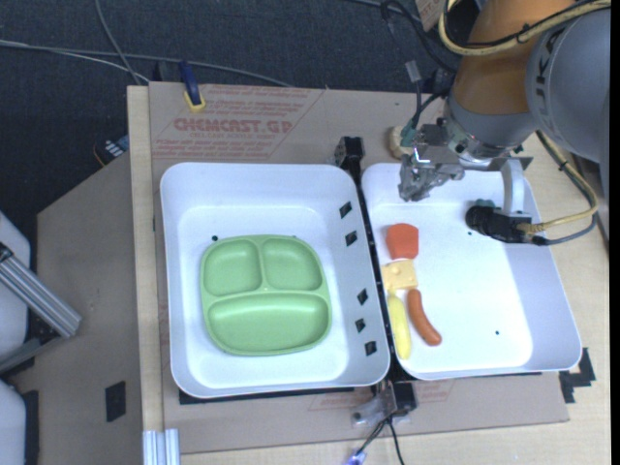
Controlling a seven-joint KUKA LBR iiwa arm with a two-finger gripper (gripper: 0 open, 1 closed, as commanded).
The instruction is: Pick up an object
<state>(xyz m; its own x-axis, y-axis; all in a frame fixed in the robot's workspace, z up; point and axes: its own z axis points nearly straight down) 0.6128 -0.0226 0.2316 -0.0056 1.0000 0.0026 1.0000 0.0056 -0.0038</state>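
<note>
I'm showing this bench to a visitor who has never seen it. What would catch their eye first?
Probably the green divided plate, lying alone in the left bin. Next, the small bright cluster along the left side of the right bin: an orange block, a yellow piece, a yellow banana-like item and a red sausage. The gripper hangs over that bin's far edge, above the cluster.

light: bright, even, from overhead | glare: white bins [184,260] near washed out, soft sheen on green tray [263,294] | shadows: faint, short, under arm at right bin's far edge | focus: mildly soft throughout, small toys grainy | surround: dark floor beyond worktop [242,114] dim
</note>
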